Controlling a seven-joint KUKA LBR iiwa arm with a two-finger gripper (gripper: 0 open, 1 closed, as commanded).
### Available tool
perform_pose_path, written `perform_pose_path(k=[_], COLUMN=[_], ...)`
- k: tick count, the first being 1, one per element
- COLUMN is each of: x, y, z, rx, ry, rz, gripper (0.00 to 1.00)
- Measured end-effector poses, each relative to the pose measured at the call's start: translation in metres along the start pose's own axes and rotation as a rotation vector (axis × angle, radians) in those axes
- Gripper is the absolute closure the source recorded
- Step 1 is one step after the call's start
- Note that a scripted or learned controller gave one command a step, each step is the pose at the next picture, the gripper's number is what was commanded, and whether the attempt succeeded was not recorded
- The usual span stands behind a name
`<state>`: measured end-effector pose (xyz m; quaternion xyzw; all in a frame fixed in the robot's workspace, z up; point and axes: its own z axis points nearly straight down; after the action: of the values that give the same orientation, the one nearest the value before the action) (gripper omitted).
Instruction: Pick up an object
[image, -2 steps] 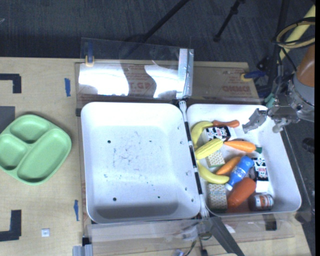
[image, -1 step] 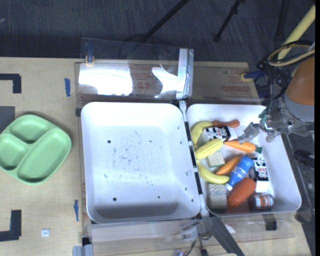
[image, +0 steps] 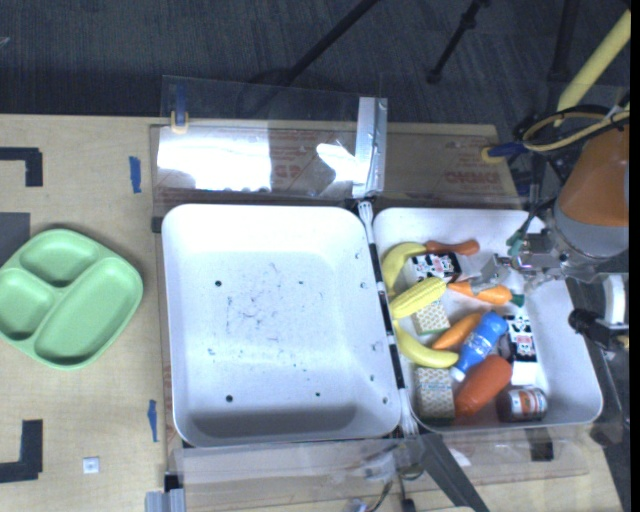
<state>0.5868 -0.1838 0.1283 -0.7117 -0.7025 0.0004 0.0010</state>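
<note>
Red print on cardboard (image: 440, 165) behind bins, too blurred to read. B/w patterned labels on 2 small packs in right bin (image: 570, 345): one (image: 437, 266) by upper banana, one (image: 520, 338) right of blue bottle; text not legible. Small can (image: 523, 403) w/ dark label at bin's near-right corner, writing unreadable.

Arm (image: 597, 195) in from right, grey w/ orange band, bent down over right bin's right side. End effector (image: 516, 262) low over upper part of pile, near orange carrot-like piece (image: 482, 294). Fingers: cannot tell whether spread or closed, blurred + small. Nothing seen clamped between them.

Task objs all in right bin, piled left-centre. Count: 2 yellow bananas, upper (image: 400, 262) curved along left wall, lower (image: 422, 350) below it; 1 pale yellow corn-like piece (image: 417, 296) between them; approx 3 orange carrot-like pieces (2nd (image: 452, 247) at top, 3rd (image: 455, 332) mid-pile); 1 blue bottle (image: 480, 345) tilted, white cap end toward upper right; 1 red-orange rounded obj (image: 482, 386) touching bottle's lower end; 1 tan mesh-look pack (image: 434, 390) at near-left; 1 more tan pack (image: 432, 318) under corn.

Left bin (image: 200, 240): white, faint scuff marks, few small dark dots.

On table (image: 80, 180): 1 green 3-compartment plate (image: 65, 297) far left, well apart from bins. Blue tape bits (image: 135, 172) x2 by left bin, black corner marks (image: 28, 165). Clear plastic sheet (image: 265, 150) behind left bin.
</note>
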Motion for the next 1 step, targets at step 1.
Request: perform_pose_path(k=[1], x=[-0.0168], y=[0.0129], z=[0.0418], rx=[-0.005], ry=[0.004], rz=[-0.077], gripper=[0.00])
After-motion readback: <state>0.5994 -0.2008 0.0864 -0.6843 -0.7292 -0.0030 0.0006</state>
